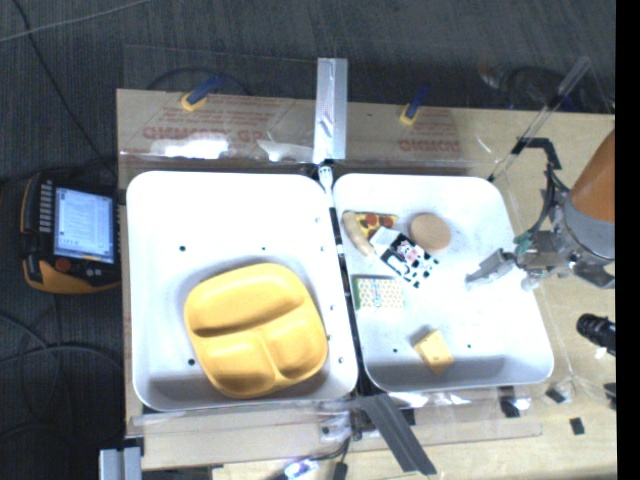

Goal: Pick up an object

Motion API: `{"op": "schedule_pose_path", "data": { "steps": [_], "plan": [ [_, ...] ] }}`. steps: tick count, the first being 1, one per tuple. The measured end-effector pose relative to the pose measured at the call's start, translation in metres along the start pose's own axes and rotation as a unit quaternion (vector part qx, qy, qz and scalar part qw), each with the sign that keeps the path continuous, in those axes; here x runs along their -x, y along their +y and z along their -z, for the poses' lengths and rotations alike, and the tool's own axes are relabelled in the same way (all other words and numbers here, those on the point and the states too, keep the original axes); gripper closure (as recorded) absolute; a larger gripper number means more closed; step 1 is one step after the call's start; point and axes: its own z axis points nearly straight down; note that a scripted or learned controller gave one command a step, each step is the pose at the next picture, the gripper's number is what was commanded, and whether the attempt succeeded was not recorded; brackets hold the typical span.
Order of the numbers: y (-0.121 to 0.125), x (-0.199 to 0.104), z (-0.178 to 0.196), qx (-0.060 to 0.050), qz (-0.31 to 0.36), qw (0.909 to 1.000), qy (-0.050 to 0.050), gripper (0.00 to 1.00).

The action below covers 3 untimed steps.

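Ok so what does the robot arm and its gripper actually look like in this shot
The arm enters at the right edge: a rounded orange section above a grey band. Below it sits dark grey and metallic wrist hardware, with a thin black cable looping up beside it. The gripper is a slim, pale grey metal piece tapering to a narrow tip.

A tray [256,326] lies in the left bin [160,208]; the right bin [480,198] holds small items, gripper [484,268] above

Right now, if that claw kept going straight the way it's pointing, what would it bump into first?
The gripper points left across the right bin. The black-and-white card probably comes first, though height above it is unclear.
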Motion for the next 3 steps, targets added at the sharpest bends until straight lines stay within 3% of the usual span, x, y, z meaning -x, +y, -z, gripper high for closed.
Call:
{"op": "schedule_pose_path", "data": {
  "steps": [1, 2, 3],
  "plan": [
    [0.027, -0.053, -0.028, 0.000, 0.115, 0.9934, -0.001, 0.00],
    [0.074, -0.103, -0.056, 0.001, 0.205, 0.9788, -0.001, 0.00],
    [0.117, -0.093, -0.105, 0.005, 0.145, 0.9895, -0.002, 0.00]
  ]
}}
